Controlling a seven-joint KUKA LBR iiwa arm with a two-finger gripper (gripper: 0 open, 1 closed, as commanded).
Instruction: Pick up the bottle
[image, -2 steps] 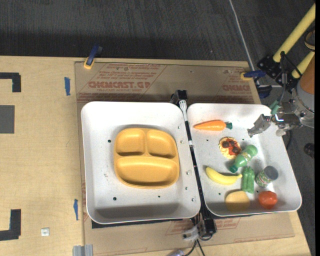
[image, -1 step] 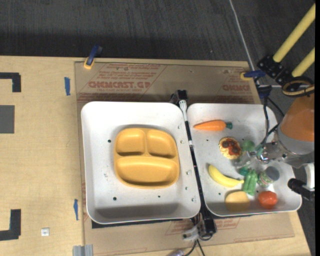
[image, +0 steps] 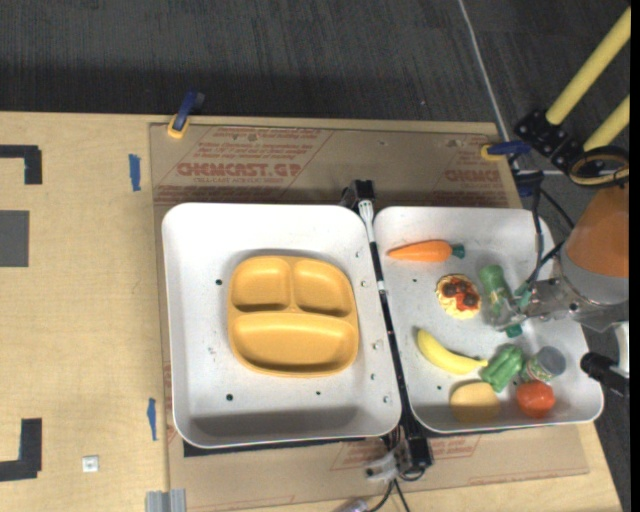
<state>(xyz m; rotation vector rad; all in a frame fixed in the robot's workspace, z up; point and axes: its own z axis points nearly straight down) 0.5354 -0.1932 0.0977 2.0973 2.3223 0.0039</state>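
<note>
The bottle (image: 493, 290) is green and translucent. It lies in the right bin (image: 420, 235), right of a small round pizza toy. My gripper (image: 522, 300) reaches in from the right and hangs low at the bottle's right side, touching or nearly touching it. The wrist covers the bottle's right edge. The bottle still rests on the bin floor.
The right bin also holds a carrot (image: 422, 252), the pizza toy (image: 457, 294), a banana (image: 446, 354), a green vegetable (image: 503, 367), a yellow lump (image: 475, 398), a tomato (image: 535, 397) and a grey round piece (image: 550, 361). A yellow divided plate (image: 293, 312) sits in the left bin (image: 190, 300).
</note>
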